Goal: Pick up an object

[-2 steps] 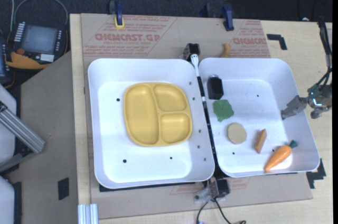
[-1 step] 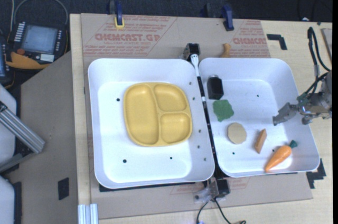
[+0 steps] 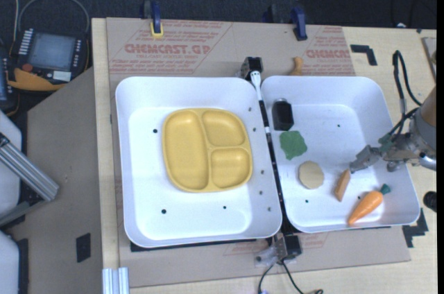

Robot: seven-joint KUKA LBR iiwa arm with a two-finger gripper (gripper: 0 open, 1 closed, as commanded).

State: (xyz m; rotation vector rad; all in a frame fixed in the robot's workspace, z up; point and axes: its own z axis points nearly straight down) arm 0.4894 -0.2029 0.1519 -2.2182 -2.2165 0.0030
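The grey two-finger gripper [image 3: 365, 159] reaches in from the right over the right shallow white bin [image 3: 326, 95], its dark fingers pointing left and hanging low over the bin's right half; nothing sits between them, though at this slant and size it cannot be told whether they are spread or closed. Just below and left of the fingertips lies a small tan, stick-shaped piece of toy food [image 3: 342, 185], tilted and close to the gripper but apparently not touching it. Below that, near the bin's front right corner, rests an orange plastic carrot with a small green top [image 3: 366, 206], lying at a slant with its point toward the front. To the left of the tan stick sits a pale cream round toy, like a small bun or biscuit [image 3: 311, 175], and just above it a green leafy plastic piece [image 3: 293, 144]. Farther up along the bin's left wall lies a small black rectangular object [image 3: 282, 114]. Beyond the shared rim, the left shallow white bin [image 3: 139, 147] holds a yellow plastic plate divided into three compartments [image 3: 207, 148], set near its middle.
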